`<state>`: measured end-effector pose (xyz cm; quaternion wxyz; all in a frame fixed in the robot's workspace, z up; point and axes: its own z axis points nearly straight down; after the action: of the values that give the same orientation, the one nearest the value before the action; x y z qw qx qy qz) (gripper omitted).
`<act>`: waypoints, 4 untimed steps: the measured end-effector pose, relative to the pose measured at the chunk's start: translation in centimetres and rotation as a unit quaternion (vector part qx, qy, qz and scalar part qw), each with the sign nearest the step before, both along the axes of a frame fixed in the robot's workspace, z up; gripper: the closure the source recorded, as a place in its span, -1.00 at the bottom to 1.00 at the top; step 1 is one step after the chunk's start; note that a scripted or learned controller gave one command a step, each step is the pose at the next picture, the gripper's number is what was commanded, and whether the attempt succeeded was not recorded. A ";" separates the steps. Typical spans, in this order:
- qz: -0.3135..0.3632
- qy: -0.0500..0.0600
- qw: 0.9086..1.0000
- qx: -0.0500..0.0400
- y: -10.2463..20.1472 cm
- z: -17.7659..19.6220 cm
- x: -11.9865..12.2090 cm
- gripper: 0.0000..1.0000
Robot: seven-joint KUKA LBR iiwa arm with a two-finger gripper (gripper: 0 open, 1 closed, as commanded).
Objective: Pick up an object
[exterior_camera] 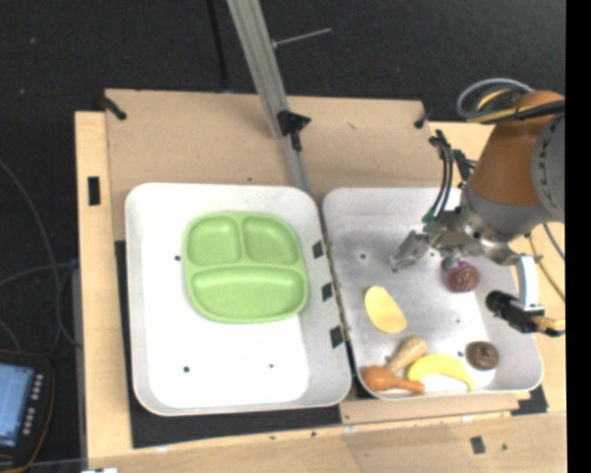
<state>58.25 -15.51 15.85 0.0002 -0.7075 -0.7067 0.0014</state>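
Observation:
My gripper hangs over the upper middle of the right bin, on the grey arm with its orange band reaching in from the right. It is above bare bin floor, with nothing seen in it. A dark purple round object lies just to its right, under the wrist. A yellow oval piece lies below the gripper. Along the bin's front edge sit a banana, an orange carrot, a beige piece and a brown doughnut.
The left bin holds a green divided plate. A metal pole rises behind the bins. Cables and a black attachment hang off the wrist over the right bin's right side.

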 end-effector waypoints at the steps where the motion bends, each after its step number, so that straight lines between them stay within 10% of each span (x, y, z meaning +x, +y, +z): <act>1: 0.000 0.001 1.000 0.000 -0.1 -5.3 -0.1 -1.00; 2: -0.003 -0.002 1.000 0.000 -0.2 -3.9 0.0 1.00; 4: 0.002 -0.005 1.000 0.000 0.8 5.9 1.4 1.00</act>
<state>59.67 -14.70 21.78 -0.0031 -0.7059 -0.7083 -0.0017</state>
